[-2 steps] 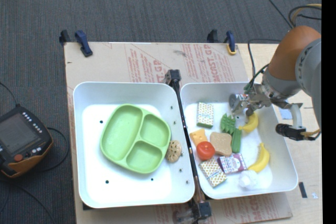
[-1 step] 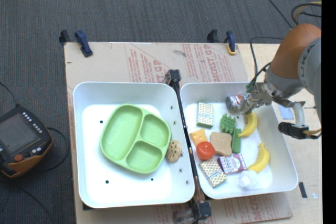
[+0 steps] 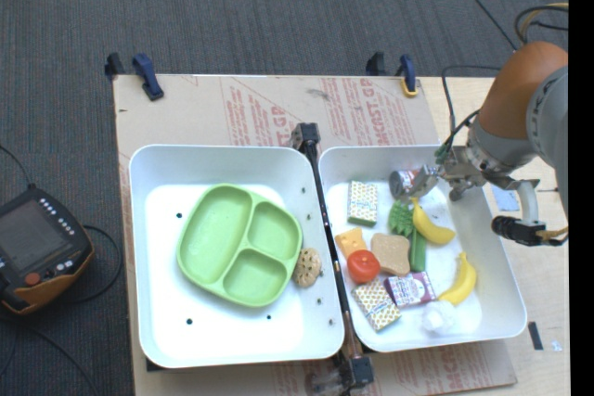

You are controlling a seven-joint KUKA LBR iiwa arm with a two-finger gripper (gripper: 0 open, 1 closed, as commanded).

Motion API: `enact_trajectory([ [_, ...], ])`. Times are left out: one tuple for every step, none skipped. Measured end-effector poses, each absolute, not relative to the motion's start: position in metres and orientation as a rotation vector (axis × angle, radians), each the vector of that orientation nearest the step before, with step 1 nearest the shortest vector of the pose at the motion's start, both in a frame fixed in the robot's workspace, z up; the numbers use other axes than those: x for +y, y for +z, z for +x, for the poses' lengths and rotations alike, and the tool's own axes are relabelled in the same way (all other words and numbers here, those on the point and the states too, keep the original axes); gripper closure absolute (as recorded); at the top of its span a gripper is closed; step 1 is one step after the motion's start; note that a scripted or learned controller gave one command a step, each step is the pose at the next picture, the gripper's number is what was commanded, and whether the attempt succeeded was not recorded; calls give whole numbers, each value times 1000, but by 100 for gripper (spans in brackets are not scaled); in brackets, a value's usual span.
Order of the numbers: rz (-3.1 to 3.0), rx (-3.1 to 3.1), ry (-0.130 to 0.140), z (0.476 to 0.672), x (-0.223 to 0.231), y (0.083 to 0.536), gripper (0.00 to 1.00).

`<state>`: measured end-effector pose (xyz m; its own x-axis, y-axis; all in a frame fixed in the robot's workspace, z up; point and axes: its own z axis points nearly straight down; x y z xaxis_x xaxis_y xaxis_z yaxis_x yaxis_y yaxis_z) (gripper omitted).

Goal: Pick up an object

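A robot claw (image 3: 429, 178) hangs over the right bin (image 3: 506, 292) near the surface's far right corner, apparently clamped on a small grey can (image 3: 405, 182), above toy food.

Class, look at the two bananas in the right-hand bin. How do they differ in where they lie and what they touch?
The upper banana lies near the bin's middle, beside the green vegetable and close under the gripper. The lower banana lies nearer the bin's right wall, next to the pink carton. The upper one runs slantwise across; the lower one runs more up and down. Both are yellow, curved toy bananas.
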<state>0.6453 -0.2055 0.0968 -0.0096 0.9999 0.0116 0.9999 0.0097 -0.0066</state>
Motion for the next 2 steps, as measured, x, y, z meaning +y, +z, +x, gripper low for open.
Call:
enact_trajectory([
  [-2201, -2223, -5, 645, -206, 107, 100],
  [-2200, -2224, -5, 645, -206, 106, 0],
])
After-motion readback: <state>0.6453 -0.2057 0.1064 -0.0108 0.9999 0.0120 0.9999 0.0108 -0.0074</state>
